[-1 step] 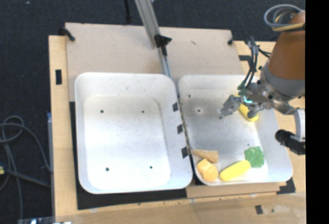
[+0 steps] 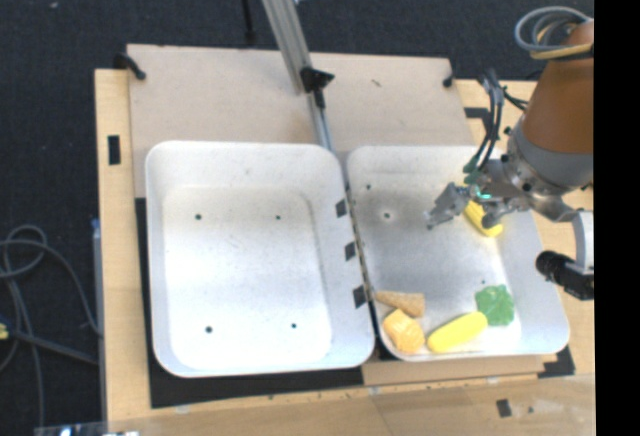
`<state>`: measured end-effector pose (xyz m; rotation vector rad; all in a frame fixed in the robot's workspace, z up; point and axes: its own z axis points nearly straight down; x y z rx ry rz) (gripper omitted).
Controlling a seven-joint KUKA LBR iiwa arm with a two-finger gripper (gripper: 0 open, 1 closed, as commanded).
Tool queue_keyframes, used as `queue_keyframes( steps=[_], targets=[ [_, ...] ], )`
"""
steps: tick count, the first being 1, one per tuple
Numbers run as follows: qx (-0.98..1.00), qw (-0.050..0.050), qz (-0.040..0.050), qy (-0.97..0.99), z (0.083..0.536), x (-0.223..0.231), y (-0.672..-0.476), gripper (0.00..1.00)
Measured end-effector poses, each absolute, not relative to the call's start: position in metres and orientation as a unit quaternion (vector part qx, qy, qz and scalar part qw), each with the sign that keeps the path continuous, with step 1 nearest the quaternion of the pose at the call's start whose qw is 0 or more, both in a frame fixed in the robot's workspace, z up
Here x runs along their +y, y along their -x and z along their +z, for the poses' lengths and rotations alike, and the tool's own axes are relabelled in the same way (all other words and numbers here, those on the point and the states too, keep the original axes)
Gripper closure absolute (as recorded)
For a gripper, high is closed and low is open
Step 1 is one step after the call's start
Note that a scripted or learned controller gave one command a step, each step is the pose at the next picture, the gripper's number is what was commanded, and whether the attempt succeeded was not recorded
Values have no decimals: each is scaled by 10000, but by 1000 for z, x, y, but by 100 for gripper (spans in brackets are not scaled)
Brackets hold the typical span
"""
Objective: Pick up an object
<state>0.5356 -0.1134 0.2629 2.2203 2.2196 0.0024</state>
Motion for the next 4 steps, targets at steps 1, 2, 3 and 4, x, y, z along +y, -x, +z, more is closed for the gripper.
queue_keyframes(
  steps=[1, 2, 3, 4],
  targets=[
    [7069, -11, -18, -7073, 201, -113, -531, 0],
    [7064, -16, -20, -7078, 138, -111, -531, 0],
    [7063, -4, -13, -7079, 99, -113, -530, 0],
    [7039, 23, 17, -7103, 112, -113, -533, 100]
  ],
)
